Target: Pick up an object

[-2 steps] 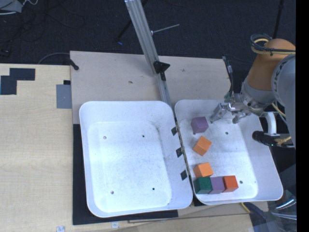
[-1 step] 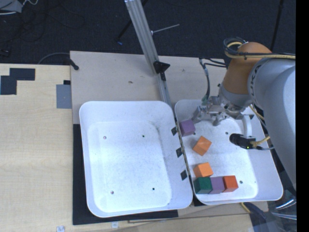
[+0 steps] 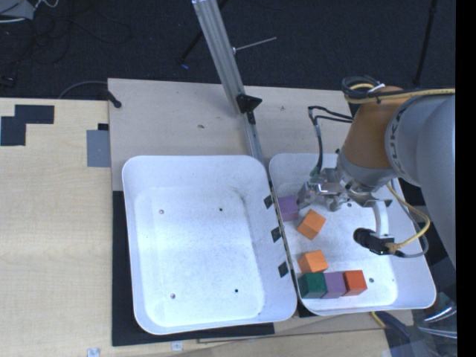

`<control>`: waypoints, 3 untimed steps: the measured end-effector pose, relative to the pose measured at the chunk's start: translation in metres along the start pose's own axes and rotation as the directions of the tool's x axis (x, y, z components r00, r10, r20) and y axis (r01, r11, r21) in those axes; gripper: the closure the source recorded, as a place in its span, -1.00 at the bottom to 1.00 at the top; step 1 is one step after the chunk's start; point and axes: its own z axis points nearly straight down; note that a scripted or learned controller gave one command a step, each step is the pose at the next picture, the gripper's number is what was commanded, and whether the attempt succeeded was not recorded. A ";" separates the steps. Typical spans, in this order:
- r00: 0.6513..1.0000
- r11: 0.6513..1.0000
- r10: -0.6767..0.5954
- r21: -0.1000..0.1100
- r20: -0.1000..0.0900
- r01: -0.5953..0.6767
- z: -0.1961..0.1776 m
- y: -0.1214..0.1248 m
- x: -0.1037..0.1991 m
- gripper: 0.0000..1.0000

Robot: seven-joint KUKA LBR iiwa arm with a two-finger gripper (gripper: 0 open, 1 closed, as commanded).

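Note:
Several small blocks lie in the right bin (image 3: 413,292). A purple block (image 3: 287,207) rests against its left wall, with a tilted orange block (image 3: 312,224) right beside it. Another orange block (image 3: 313,261) lies nearer the front. Along the front edge a green block (image 3: 313,284), a purple block (image 3: 335,283) and an orange-red block (image 3: 355,282) stand in a row. My gripper (image 3: 321,197) hangs low over the bin's back left part, just above and behind the tilted orange block. I cannot tell whether it touches that block.
The left bin (image 3: 193,244) stands next to the right one, with black clips (image 3: 274,233) along their shared wall. A slanted aluminium rail (image 3: 223,58) rises behind the bins. Cables and a black connector (image 3: 372,240) hang from the wrist over the right bin.

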 end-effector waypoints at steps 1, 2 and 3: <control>1.000 1.000 -0.003 0.002 -0.007 0.003 0.001 -0.023 -0.005 -1.00; 1.000 1.000 0.007 -0.014 0.006 -0.007 -0.003 -0.069 0.004 -1.00; 1.000 1.000 0.013 -0.012 0.006 -0.013 -0.013 -0.069 0.002 1.00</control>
